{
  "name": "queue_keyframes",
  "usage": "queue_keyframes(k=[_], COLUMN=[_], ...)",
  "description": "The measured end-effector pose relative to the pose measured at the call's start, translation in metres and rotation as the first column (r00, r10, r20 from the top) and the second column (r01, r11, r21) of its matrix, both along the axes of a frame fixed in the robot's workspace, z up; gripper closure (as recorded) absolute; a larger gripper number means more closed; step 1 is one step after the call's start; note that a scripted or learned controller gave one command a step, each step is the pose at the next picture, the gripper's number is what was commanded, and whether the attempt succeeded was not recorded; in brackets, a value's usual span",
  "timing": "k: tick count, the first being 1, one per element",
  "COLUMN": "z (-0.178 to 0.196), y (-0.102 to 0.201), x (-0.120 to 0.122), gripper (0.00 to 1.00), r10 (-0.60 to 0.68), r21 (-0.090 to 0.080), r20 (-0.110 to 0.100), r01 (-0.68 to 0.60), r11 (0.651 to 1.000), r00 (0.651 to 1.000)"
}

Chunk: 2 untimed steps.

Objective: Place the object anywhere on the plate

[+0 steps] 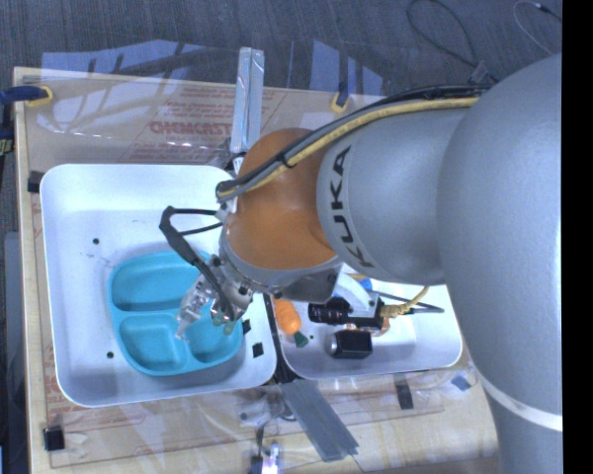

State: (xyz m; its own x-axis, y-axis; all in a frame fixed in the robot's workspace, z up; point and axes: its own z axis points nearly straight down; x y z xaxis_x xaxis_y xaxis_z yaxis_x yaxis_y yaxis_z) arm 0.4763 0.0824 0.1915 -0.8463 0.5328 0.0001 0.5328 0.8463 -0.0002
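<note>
A blue plate (153,309) with three compartments lies in the left bin (74,265), toward its front. My gripper (209,311) hangs low over the plate's right-hand compartment, near the plate's right rim. An orange carrot-like object (288,317) with a green tip lies in the right bin (430,344), close to its left wall, a short way right of the gripper. Nothing shows between the gripper and the plate from this angle.
The big grey arm and its orange band cover most of the right bin. A small blue-and-white thing (364,286) peeks out under the arm there. A ridge between the two bins (270,349) separates the carrot from the plate.
</note>
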Motion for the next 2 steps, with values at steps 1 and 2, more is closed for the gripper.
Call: queue_keyframes(k=[1, 2], z=[-0.088, -0.093], y=[0.071, 0.026], x=[-0.001, -0.004], gripper=[1.0, 1.0], r10=[-0.251, -0.258], r21=[-0.001, -0.003], r20=[-0.002, -0.016], r01=[0.251, 0.258], r11=[0.968, 0.966], r00=[0.968, 0.966])
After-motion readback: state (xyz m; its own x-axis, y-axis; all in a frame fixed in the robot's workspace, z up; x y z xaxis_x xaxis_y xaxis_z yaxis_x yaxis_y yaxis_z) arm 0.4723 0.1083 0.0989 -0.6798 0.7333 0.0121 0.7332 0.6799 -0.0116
